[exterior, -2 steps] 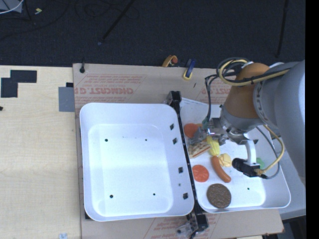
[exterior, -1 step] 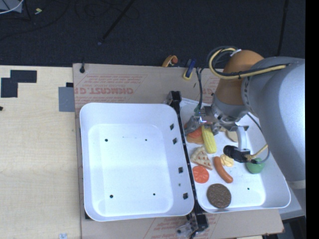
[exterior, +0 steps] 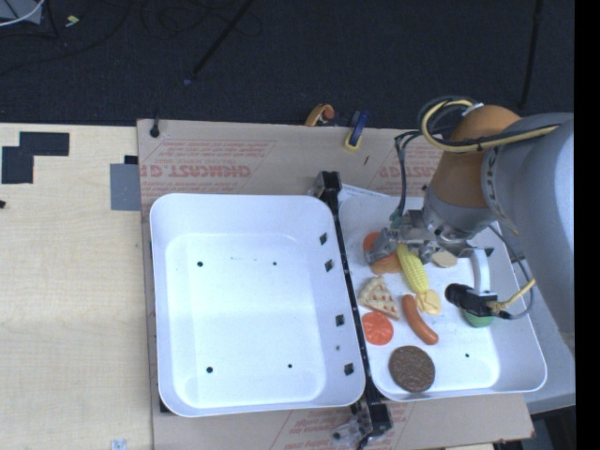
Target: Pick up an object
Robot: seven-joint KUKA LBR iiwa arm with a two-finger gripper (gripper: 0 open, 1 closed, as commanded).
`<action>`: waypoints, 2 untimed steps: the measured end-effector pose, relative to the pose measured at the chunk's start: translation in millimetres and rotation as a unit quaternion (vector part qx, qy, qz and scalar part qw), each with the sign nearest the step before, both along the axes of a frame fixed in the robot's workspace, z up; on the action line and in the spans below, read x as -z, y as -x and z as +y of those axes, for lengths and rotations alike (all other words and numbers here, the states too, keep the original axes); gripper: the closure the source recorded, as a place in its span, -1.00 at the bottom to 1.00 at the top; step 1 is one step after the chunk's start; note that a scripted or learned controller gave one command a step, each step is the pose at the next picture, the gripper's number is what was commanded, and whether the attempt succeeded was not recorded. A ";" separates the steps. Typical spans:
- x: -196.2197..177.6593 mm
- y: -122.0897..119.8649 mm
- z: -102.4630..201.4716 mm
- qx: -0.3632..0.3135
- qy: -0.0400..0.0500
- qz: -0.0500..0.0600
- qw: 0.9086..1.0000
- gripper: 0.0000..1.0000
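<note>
Brown and round, a flat patty (exterior: 412, 368) lies nearest the camera in the right bin (exterior: 525, 368), with the other toy foods beyond it.

Farther in, a glossy orange-red sausage (exterior: 419, 319) lies beside a red tomato slice (exterior: 378, 328) and a tan wedge of sandwich (exterior: 380, 296); a bumpy yellow corn cob (exterior: 413, 269) slants up toward the gripper (exterior: 419, 242), which hangs low over it at the bin's far side, whether open or closed I cannot tell. A green piece (exterior: 479, 318) lies right. Left bin (exterior: 187, 216) is smooth white plastic.
</note>
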State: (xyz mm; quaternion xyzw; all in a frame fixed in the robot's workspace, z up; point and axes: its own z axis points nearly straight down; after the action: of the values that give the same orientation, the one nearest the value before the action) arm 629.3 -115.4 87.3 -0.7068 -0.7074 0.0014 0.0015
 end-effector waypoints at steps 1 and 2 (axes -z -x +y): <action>-0.2 -14.6 34.6 0.000 0.000 -0.001 1.000 -1.00; 0.0 20.1 2.4 0.001 0.000 0.001 1.000 -1.00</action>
State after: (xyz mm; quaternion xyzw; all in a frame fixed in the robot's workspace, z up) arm 609.2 -113.0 87.3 -0.7075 -0.7067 0.0019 0.0022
